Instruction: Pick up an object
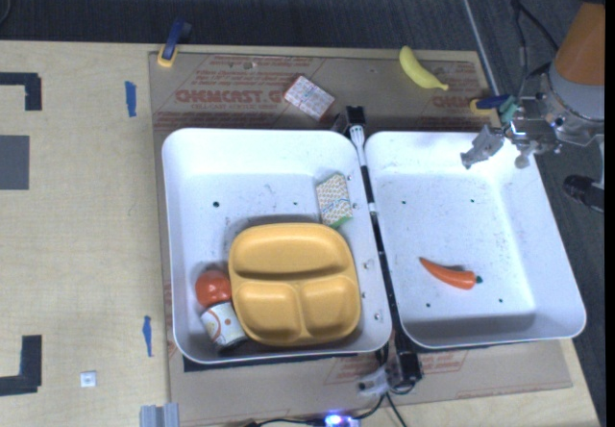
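Note:
An orange carrot-shaped toy point(449, 273) with a green tip lies in the right bin point(553, 266), toward its near side. The left bin point(179, 213) holds a yellow divided plate point(291, 281), a red and white item point(216, 307) at the plate's left, and a small patterned packet point(333, 197) by the bin's right wall. My gripper point(498, 152) hangs over the far right corner of the right bin, well away from the carrot toy. It is open, with nothing between its two fingers.
Behind the bins, a yellow toy banana point(421, 69) and a patterned packet point(307, 96) lie on the brown board. A blue clamp point(173, 41) sits at the board's far left corner. Cables run past the arm at the right.

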Motion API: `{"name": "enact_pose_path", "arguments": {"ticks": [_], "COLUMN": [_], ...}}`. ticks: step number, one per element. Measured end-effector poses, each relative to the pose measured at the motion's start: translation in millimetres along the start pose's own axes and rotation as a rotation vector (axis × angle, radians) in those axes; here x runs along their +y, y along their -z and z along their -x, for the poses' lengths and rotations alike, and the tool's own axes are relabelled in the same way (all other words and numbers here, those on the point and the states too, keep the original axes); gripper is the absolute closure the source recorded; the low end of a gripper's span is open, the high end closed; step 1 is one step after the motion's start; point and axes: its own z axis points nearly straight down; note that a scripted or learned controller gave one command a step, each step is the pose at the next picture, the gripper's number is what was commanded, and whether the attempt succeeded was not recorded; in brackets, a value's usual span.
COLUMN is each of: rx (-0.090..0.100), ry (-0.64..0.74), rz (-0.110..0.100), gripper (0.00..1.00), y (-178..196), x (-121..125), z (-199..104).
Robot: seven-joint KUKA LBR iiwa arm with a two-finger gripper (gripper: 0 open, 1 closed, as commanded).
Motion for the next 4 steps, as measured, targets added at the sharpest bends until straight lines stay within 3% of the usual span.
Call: {"name": "enact_pose_path", "arguments": {"ticks": [1,2,3,4], "rx": [0.000,0.000,-0.002,-0.002], "ry": [-0.001,-0.001,-0.002,-0.001], "rz": [0.000,0.004,0.009,0.003], "gripper": [0.00,0.00,1.00,1.00], "y": [-112,-128,-118,-121], "x": [-91,-143,-142,-144], "z": [-30,-58,-58,-33]}}
